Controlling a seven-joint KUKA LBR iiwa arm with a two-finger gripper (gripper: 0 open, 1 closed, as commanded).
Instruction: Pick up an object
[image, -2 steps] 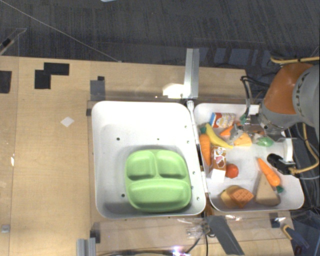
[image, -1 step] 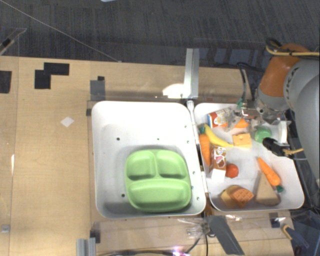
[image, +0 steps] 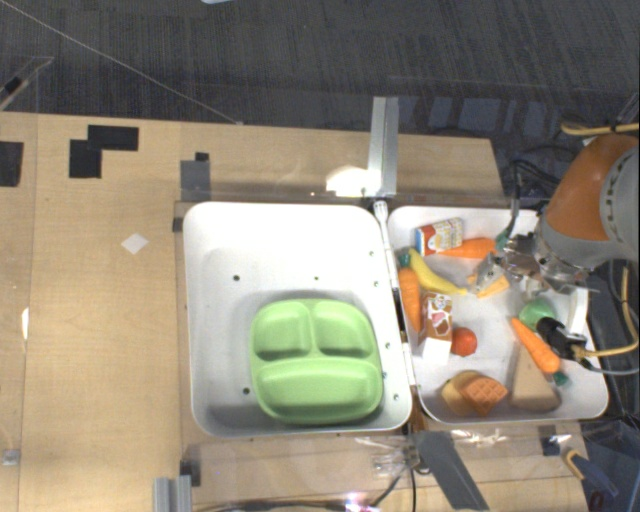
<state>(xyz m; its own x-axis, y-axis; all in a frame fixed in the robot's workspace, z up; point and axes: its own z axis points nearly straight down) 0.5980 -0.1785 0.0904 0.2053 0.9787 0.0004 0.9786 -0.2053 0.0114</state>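
Observation:
The right bin holds several toy foods: a yellow banana, an orange carrot near the back, another carrot by the left wall, and a third carrot at the right. A red tomato, a small brown box, a white and orange carton, a green piece and a tan waffle lie there too. My gripper is low in the bin's back right part, just right of the banana's tip and the back carrot.
The left bin holds a green divided tray. A metal post stands behind the wall between the bins. Cables run along the right bin's right side. The arm's orange band hangs over the back right corner.

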